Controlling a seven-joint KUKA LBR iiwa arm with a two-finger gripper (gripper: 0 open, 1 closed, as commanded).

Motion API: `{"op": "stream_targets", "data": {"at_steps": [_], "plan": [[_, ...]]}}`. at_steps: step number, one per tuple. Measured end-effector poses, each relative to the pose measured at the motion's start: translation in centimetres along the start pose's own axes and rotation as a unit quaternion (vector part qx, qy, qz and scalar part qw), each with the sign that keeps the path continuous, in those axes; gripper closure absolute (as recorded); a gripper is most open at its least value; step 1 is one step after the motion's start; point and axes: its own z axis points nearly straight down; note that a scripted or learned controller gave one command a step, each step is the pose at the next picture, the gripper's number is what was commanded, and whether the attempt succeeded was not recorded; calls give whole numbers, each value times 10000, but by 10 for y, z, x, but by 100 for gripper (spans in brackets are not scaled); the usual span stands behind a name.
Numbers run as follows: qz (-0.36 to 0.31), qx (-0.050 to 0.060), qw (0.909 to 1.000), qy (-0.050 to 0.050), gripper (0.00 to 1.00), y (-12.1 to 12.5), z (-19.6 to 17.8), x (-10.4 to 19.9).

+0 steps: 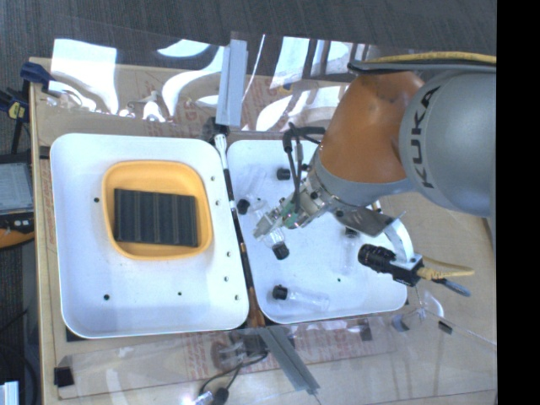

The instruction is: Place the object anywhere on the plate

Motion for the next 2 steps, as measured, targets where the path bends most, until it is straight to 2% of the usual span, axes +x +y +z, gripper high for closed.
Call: {"op": "stream_targets", "data": {"at_steps": [1, 2], "plan": [[-1040, 15, 9946, 15, 100, -5, 41, 45], [-2152, -2, 9766, -1, 100, 54, 54, 33]]}}
